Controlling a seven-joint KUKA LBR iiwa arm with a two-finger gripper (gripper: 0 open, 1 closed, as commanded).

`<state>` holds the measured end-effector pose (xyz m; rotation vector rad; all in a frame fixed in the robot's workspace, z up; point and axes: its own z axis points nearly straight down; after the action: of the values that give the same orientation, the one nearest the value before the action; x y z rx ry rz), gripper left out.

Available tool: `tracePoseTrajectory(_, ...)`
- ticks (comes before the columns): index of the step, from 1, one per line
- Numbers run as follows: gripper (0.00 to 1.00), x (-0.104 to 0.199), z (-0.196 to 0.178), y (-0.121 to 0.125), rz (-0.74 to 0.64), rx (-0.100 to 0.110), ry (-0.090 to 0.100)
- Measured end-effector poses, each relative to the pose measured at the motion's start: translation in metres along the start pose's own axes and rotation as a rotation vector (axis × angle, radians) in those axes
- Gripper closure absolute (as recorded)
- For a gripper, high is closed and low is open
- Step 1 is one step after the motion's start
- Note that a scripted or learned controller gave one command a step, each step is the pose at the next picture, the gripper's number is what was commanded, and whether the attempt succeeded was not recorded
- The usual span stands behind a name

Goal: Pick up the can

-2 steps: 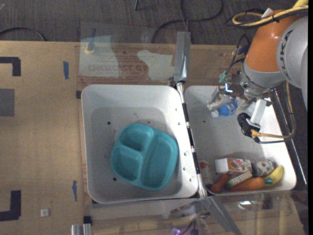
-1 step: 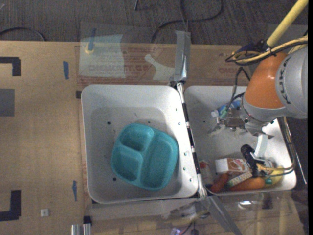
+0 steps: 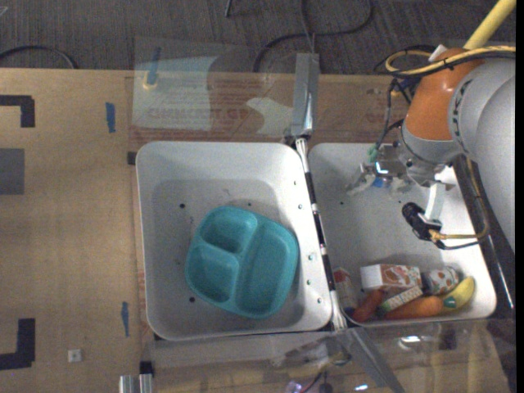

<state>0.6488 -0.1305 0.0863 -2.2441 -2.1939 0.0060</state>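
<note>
The can (image 3: 443,279), small with a printed white and red label, lies in the front right corner of the right bin (image 3: 368,236), among other items. My gripper (image 3: 375,178) hangs over the back part of that bin, well behind the can and apart from it. It looks open, with nothing between its fingers. The grey arm with its orange band (image 3: 434,105) comes in from the right.
Beside the can lie a carton (image 3: 395,276), a carrot (image 3: 419,306), a banana (image 3: 463,292) and a red pepper (image 3: 368,305). A black cable piece (image 3: 419,220) hangs below the wrist. The left bin (image 3: 164,178) holds a teal divided plate (image 3: 242,260).
</note>
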Motion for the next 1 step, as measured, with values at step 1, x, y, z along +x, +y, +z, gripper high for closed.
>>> tracePoseTrajectory(1,0.00,-0.0544,-0.0272,-0.0447,-0.213,-0.003,0.001)
